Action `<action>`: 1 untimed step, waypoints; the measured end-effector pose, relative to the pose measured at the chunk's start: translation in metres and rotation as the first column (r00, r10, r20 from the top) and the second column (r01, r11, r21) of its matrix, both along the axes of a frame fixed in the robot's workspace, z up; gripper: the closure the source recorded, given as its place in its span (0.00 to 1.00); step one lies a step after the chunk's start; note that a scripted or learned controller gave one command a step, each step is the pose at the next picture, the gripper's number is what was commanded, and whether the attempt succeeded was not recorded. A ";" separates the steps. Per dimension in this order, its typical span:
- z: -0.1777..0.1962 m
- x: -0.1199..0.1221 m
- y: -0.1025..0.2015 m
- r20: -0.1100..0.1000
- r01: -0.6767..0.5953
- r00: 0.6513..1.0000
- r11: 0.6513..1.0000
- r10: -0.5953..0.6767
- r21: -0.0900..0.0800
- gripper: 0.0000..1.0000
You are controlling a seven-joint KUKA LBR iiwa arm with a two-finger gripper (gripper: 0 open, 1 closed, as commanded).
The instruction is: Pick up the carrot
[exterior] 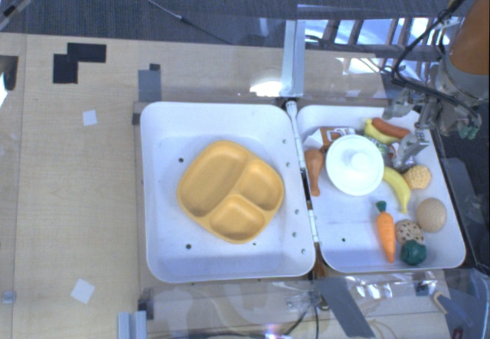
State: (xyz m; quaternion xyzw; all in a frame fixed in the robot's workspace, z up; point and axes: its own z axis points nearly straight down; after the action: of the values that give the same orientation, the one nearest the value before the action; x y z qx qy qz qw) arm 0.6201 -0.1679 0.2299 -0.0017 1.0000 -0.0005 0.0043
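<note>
Camera view: carrot [386,233] lies ungrasped near the right bin's [452,253] front edge; tool [413,148], finger state indiscernible, hovers near its back edge—pickup entirely pending.

Pale wooden bench [69,200], two white bins side by side, left bin [164,253], right bin [448,249]

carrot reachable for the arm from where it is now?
Probably yes. The carrot lies uncovered near the front of the right bin, with open floor on its left. A cookie and broccoli crowd its right side. The tool hovers further back, by the banana.
</note>
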 end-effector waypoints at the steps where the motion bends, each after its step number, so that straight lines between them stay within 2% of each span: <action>1: -0.132 -0.064 0.006 0.004 0.212 0.977 0.977 -0.212 0.001 0.00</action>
State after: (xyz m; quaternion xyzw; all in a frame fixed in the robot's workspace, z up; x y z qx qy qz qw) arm 0.5557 -0.1621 0.0974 0.1048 0.9945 -0.0007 0.0064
